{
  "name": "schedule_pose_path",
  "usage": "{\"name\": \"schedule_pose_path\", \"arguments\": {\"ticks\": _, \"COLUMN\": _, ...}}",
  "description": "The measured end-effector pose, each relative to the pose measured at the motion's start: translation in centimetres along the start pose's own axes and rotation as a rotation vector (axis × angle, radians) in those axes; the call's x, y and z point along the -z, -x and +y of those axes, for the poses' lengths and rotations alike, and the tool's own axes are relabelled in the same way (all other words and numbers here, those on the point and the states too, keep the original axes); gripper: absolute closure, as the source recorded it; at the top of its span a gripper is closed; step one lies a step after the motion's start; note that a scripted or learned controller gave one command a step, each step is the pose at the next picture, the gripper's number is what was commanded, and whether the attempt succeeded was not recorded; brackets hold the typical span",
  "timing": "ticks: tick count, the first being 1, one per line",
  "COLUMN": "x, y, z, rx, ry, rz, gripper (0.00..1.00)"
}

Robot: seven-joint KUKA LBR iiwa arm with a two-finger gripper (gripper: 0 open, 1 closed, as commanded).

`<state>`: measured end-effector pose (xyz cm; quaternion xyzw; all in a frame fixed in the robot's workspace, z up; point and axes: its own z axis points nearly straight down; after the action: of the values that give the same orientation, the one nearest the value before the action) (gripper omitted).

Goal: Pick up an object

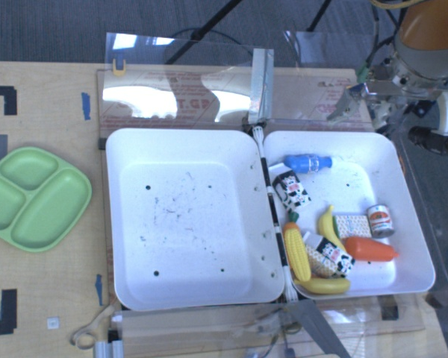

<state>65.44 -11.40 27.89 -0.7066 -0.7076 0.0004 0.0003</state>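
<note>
The right bin (403, 200) holds several objects. A blue bottle (308, 162) lies near its back. Below it is a black-and-white cow-patterned toy (291, 189). A corn cob (296, 252) lies along the bin's left wall, with a yellow banana (327, 225), a patterned box (352, 224), a small can (379, 220) and an orange carrot (369, 250) toward the front right. A second cow-patterned piece (331, 256) sits above another banana (325, 285). My gripper (364, 95) hangs above the bin's back right rim, apart from all the objects.
The left bin (127, 155) sits beside the right one, with a divider between them. A green divided plate (33, 198) lies on the bench at far left. A clear panel (187, 80) stands behind the bins. Cables run down near the arm (425, 28).
</note>
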Motion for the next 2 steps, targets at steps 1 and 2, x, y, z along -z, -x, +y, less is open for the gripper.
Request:
{"name": "schedule_pose_path", "arguments": {"ticks": 1, "x": -11.7, "y": -1.4, "z": -7.5, "rx": -0.073, "ry": -0.003, "rz": 0.001, "gripper": 0.0}}
{"name": "schedule_pose_path", "arguments": {"ticks": 2, "x": -18.7, "y": 2.2, "z": -12.4, "rx": -0.166, "ry": 0.017, "rz": -0.001, "gripper": 0.0}}
